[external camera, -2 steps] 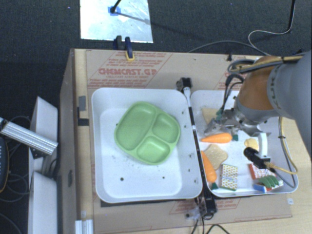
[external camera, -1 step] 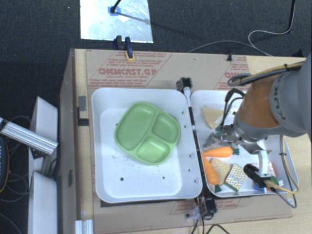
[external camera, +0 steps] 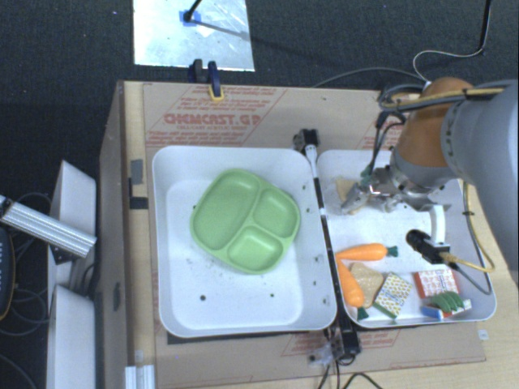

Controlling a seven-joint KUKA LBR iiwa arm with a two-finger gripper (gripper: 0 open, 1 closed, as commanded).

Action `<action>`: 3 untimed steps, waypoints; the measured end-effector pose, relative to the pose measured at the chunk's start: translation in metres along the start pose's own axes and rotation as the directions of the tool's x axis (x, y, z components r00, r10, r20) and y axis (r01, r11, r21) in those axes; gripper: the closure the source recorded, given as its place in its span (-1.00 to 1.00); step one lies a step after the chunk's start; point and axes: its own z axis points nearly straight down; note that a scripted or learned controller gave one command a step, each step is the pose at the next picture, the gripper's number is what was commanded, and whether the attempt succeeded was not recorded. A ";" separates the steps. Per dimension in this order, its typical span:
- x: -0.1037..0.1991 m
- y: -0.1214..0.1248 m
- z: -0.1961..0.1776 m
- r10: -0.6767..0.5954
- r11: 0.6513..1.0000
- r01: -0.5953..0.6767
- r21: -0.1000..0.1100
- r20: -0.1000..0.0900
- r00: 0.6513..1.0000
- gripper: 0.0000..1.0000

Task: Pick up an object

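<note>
My gripper (external camera: pixel 359 198) hangs low over the back left part of the right bin (external camera: pixel 483 298), below the grey arm and its orange band. A pale tan piece (external camera: pixel 346 188) lies right beside it, touching or nearly so; the view does not tell whether it is gripped. Toward the front of that bin lie an orange carrot (external camera: pixel 363 252) pointing right, a second carrot (external camera: pixel 349 285) along the left wall, a tan cracker-like slice (external camera: pixel 367 282), a small patterned box (external camera: pixel 394 292), a red and white box (external camera: pixel 436 280) and a green bundle (external camera: pixel 445 303).
The left bin (external camera: pixel 182 298) holds a light green divided plate (external camera: pixel 246 220). A black clamp (external camera: pixel 307 140) sits at the back of the wall between the bins. A silver sheet (external camera: pixel 193 23) lies on the dark floor behind the bench.
</note>
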 end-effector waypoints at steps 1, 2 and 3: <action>0.013 0.049 0.001 0.003 1.000 -0.003 0.013 -0.002 1.000 -1.00; 0.013 0.048 -0.009 0.000 1.000 0.001 0.019 -0.003 1.000 1.00; 0.028 -0.012 -0.101 0.001 1.000 -0.001 -0.001 0.000 1.000 1.00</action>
